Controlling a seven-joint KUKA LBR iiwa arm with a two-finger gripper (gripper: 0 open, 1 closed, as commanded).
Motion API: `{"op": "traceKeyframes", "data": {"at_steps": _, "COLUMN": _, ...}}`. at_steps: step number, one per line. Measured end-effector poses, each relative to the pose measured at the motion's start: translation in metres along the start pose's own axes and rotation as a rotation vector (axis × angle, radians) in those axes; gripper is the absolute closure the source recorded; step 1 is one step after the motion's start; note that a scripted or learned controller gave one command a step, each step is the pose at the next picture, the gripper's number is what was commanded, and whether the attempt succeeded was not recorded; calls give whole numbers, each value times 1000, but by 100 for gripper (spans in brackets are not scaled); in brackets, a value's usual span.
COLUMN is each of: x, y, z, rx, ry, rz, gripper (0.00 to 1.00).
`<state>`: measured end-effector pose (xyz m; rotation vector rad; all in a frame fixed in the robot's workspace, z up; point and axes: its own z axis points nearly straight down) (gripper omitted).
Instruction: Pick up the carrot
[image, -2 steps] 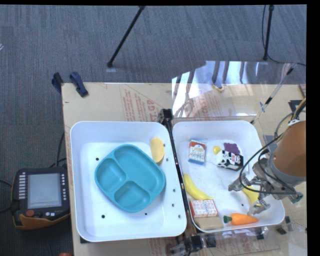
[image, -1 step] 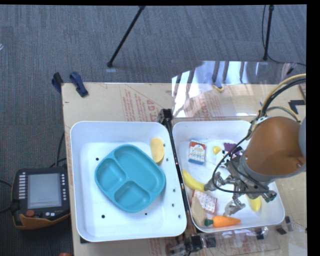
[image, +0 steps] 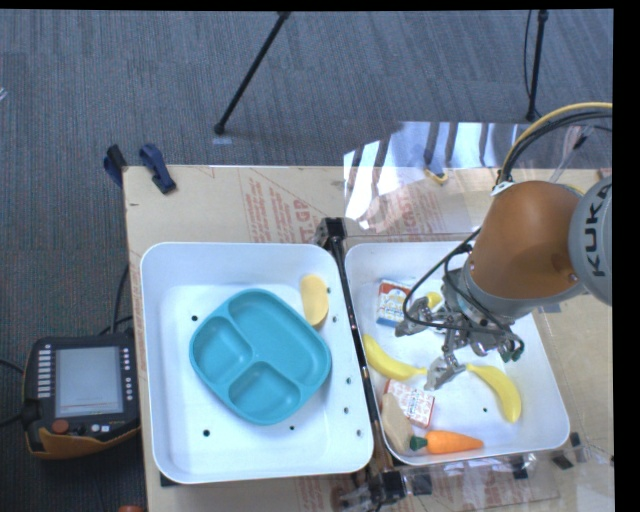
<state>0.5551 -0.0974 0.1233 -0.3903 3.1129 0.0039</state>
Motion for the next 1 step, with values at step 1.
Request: {"op": "traceKeyframes", "data": {"at_steps": 1, "x": 53, "y": 12, "z": 25, "rx": 0, "ry": 6, "rz": 213, "gripper": 0}}
